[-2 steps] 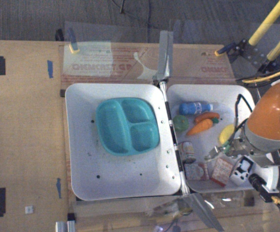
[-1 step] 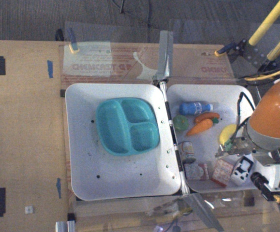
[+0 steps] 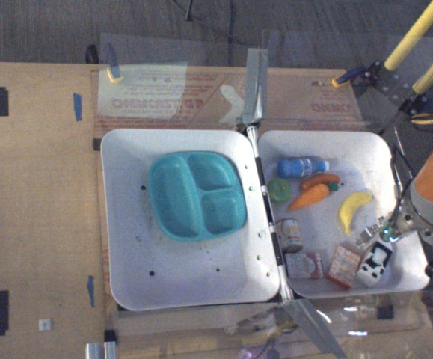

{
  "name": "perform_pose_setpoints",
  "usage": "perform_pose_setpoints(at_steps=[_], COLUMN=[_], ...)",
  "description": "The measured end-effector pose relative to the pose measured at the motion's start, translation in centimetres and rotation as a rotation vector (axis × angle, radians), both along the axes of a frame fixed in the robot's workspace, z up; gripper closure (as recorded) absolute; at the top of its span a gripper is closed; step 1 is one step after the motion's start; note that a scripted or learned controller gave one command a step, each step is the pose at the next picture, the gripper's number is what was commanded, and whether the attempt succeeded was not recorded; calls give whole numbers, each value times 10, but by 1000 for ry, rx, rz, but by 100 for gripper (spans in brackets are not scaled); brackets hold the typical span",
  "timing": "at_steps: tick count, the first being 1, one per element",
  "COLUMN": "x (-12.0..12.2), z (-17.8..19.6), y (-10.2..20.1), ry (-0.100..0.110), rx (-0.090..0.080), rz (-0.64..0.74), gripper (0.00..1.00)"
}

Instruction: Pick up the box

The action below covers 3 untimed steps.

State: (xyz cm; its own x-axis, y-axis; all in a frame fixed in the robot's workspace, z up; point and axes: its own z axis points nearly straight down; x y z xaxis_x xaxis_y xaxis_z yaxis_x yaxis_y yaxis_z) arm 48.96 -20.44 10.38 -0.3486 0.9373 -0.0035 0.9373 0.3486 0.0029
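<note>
A small reddish-brown box (image 3: 343, 265) lies near the front edge of the right bin (image 3: 377, 146), tilted a little. My gripper (image 3: 374, 263) hangs low over the bin's front right corner, just right of the box and close against its side. The arm (image 3: 431, 194) with its orange band comes in from the right edge. Nothing shows between the gripper and the box that tells of a hold.
The right bin also holds a blue bottle (image 3: 301, 167), a carrot (image 3: 310, 194), a green round piece (image 3: 280, 191), a banana (image 3: 353, 208), a can (image 3: 291, 234) and a flat red packet (image 3: 308, 264). A teal divided plate (image 3: 197, 194) lies in the left bin (image 3: 126, 260).
</note>
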Motion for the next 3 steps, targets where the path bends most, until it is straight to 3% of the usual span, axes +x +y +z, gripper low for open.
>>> perform_pose_setpoints(at_steps=[1, 2, 3], x=[0, -6, -2], z=[0, -13, -14], y=[0, 51, 77], ry=[-1, -12, -12], rx=[0, -2, 0], rz=[0, -140, -525], gripper=[0, 0, 0])
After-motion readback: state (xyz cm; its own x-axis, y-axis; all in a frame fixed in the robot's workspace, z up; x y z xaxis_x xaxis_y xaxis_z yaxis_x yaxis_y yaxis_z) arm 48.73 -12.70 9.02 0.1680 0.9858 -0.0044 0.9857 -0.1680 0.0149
